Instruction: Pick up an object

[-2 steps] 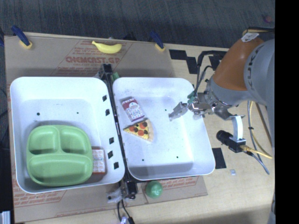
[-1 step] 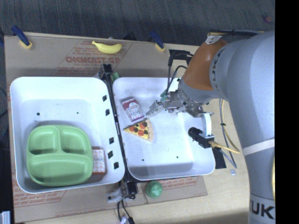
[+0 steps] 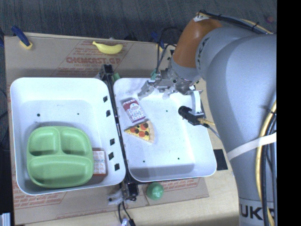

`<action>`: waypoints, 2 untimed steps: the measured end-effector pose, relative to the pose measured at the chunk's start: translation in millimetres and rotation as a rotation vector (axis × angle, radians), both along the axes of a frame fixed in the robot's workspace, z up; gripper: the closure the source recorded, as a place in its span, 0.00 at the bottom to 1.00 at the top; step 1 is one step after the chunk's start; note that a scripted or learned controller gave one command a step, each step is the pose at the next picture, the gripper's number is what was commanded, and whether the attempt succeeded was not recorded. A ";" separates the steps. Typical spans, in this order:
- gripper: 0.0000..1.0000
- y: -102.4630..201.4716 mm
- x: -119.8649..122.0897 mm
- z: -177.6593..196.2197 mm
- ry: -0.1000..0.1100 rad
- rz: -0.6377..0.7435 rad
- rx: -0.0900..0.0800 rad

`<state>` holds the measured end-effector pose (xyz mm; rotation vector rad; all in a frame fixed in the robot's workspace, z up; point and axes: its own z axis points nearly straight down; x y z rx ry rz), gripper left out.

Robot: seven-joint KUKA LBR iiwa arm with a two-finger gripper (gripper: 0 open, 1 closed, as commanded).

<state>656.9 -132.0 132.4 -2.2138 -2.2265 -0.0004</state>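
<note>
Camera view looks down on two white bins side by side, and the grey arm (image 3: pixel 235 79) sweeps in from the right with its orange band (image 3: pixel 190 41) bright above the wrist. Down at the tip, the gripper (image 3: pixel 157 87) hangs over the far edge of the right bin (image 3: pixel 188 166). Two pale fingers (image 3: pixel 146 89) splay apart there, spread wide, with bare white bin floor showing between them. Nothing is caught in that pincer, and whether the tips touch the floor cannot be told from this angle.

Just below the fingers lies a small red and white packet (image 3: pixel 133 110), tilted, close to the gripper but apart from it. Next to that packet, nearer the camera, sits a toy pizza slice (image 3: pixel 141 131), yellow crust with red topping, flat on the floor of the same bin.

Over in the left bin (image 3: pixel 28 88), a green divided tray (image 3: pixel 59 156) fills the near corner, and a small brown box (image 3: pixel 99 161) is tucked against its right side.

Outside the bins, a yellow banana (image 3: pixel 107 46) rests on the cardboard behind them, and a green ball (image 3: pixel 154 190) sits on the bench in front of the right bin.
</note>
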 end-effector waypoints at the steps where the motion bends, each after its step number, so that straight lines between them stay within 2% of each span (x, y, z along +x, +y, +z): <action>1: 1.00 0.1 0.3 10.5 0.001 0.006 -0.001; 2: 1.00 117.4 -14.4 72.4 -0.001 0.001 0.002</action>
